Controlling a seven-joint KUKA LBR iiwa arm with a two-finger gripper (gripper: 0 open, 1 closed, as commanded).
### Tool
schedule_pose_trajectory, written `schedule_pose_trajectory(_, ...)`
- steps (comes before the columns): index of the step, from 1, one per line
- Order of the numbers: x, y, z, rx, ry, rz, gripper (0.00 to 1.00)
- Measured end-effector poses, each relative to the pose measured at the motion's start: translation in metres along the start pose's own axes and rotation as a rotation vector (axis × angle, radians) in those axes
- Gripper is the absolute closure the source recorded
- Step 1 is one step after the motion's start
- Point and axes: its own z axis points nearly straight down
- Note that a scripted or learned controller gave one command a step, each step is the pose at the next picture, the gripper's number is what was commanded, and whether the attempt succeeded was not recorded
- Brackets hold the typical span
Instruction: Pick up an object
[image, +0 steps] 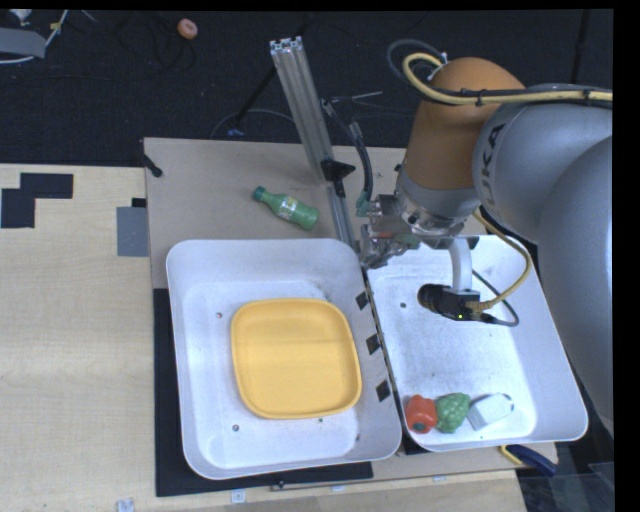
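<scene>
A square yellow plate (296, 356) lies flat in the left bin (200, 290). In the right bin (540, 370), at its near edge, a red item (421, 413), a green item (452, 411) and a small white item (490, 409) sit in a row. My gripper (378, 244) hangs below the orange wrist band at the right bin's far left corner, close to the wall between the bins. Nothing shows held in it.
A green bottle (286, 207) lies on the bench behind the left bin. A slanted aluminium rail (310, 120) rises just behind the gripper. A black device (448, 300) on a cable hangs over the right bin. The grey arm covers the right bin's far right.
</scene>
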Motion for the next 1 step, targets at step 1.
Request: schedule_pose_trajectory(1,0.0434,0.0075,-0.0035,0.001,0.001,0.000,1.00)
